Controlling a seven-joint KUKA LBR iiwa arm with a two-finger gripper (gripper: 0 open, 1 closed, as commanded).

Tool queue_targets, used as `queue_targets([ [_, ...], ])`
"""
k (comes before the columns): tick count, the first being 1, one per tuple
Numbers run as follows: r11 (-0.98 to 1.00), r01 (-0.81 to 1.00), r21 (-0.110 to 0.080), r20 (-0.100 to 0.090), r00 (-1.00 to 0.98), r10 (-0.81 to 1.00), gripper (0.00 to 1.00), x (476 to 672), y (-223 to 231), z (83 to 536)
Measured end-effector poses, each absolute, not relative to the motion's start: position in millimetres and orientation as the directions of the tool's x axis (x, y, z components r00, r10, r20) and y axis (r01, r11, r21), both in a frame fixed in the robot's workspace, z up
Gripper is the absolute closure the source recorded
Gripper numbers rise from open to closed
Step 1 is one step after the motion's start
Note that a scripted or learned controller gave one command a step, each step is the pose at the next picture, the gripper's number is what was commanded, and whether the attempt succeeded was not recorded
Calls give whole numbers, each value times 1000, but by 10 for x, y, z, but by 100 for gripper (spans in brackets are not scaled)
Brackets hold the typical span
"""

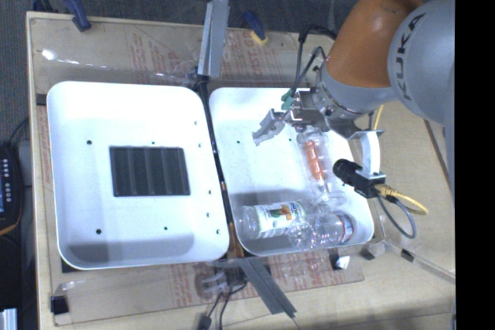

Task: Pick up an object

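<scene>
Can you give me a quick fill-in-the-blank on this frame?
1. The dark grille sits in the ____ bin.
2. The labelled clear bottle lies along the right bin's ____ wall.
3. The arm carries an ____ band above the wrist.
4. The gripper hangs above the ____ bin.

Missing words: left; near; orange; right

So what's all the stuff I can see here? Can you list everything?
shallow white plastic bins: 2, white, side by side on the bench; left, right
dark ribbed rectangular panel: 1, black, middle of left bin
clear plastic bottle with a green-and-white label: 1, lying along right bin's near edge
clear crumpled plastic bottle: 1, right bin's near right corner
clear plastic bottle with orange contents: 1, right bin, under the wrist
blue clamps: 3, bench's far edge
grey arm with orange band: 1, reaching from the right
gripper: 1, grey, above right bin
</scene>
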State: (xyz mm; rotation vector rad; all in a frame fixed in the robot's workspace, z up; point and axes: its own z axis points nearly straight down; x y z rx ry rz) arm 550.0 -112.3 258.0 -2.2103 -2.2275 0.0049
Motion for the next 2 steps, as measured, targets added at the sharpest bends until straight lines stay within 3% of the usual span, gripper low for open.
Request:
queue_targets([
  [1, 125, 992, -1, -1, -125, 992, 0, 5428, -1853, 2667],
  [2, 256, 967, -3, 0, -256, 967, 0, 5861, -2093, 2017],
])
